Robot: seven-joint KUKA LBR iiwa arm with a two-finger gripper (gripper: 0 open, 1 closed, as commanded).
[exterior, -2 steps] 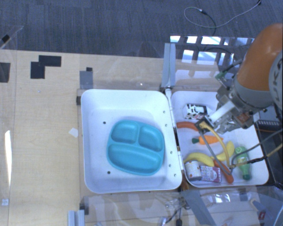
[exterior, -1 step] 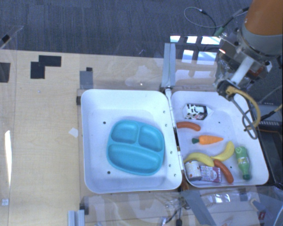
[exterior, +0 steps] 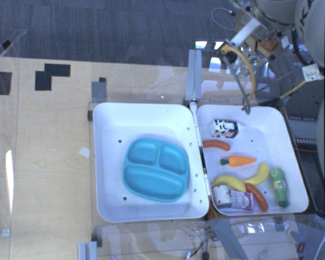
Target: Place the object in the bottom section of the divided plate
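One grey arm (exterior: 277, 6) is seen entering from the upper right, held high beyond the far edge of the bins. The gripper (exterior: 246, 105) is angled down and to the left, and what appears to be its tip is placed over the far rim of the right bin (exterior: 297, 167). The claw's state cannot be told from this angle.

The blue divided plate (exterior: 155, 170) is laid flat in the middle of the left bin (exterior: 109, 152), well apart from the gripper. Its long bottom section (exterior: 152, 184) is turned toward the near side. The bins' meeting rims are set between the plate and the loose items.

All loose items are found in the right bin, and which one is the task's object cannot be told:
- Black-and-white carton (exterior: 225, 128), nearest the gripper.
- Sausage (exterior: 216, 145) and carrot (exterior: 238, 161).
- Two bananas (exterior: 258, 174).
- Green bottle (exterior: 278, 187).
- Can (exterior: 221, 195), just beside a red carton (exterior: 241, 199).
- Second sausage (exterior: 259, 197).
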